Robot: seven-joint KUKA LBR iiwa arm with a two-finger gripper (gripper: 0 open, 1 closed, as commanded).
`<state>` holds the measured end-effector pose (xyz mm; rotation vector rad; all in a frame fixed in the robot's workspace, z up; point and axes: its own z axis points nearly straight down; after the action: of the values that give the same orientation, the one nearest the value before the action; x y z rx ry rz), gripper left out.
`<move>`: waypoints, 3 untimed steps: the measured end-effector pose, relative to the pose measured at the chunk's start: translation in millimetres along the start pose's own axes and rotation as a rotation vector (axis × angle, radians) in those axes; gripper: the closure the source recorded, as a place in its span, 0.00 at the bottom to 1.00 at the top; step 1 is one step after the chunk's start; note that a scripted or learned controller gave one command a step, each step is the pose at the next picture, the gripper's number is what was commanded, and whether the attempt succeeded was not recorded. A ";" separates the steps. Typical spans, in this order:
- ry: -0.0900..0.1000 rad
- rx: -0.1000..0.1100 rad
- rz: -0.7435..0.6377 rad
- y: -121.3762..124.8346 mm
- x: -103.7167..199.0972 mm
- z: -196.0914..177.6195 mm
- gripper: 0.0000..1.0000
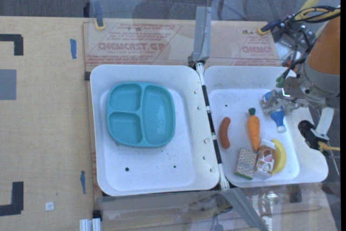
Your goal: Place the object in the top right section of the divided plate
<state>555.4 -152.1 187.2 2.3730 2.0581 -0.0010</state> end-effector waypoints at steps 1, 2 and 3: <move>0.000 0.000 0.139 -9.8 110.0 -22.1 1.00; 0.000 -0.002 -0.161 1.2 218.7 -13.2 1.00; 0.000 -0.001 -0.178 35.7 302.9 -48.9 1.00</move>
<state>633.6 142.8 235.8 2.1800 2.2607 0.0002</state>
